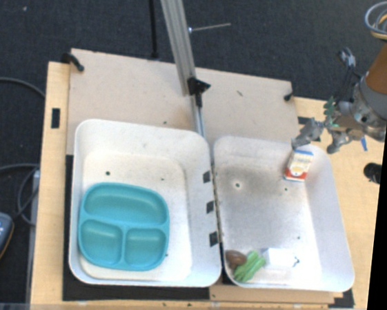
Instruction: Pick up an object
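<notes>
Light wood counter (50, 190) with two shallow white bins sitting on it side by side: left bin (147, 138), right bin (325, 221).

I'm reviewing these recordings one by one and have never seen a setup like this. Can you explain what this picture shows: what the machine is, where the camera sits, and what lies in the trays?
The single camera is fixed above a wooden bench, looking down at a slant. The grey arm with an orange band reaching in from the right is a robot; its claw hangs above the far corner of the right shallow white bin, just over a small white and red carton that stands in that bin. Nothing is visibly held between the fingers. Near that bin's front edge lie a green pod-shaped item, a small brown rounded object and a flat white piece. The left shallow white bin holds a teal plastic divided plate.
</notes>
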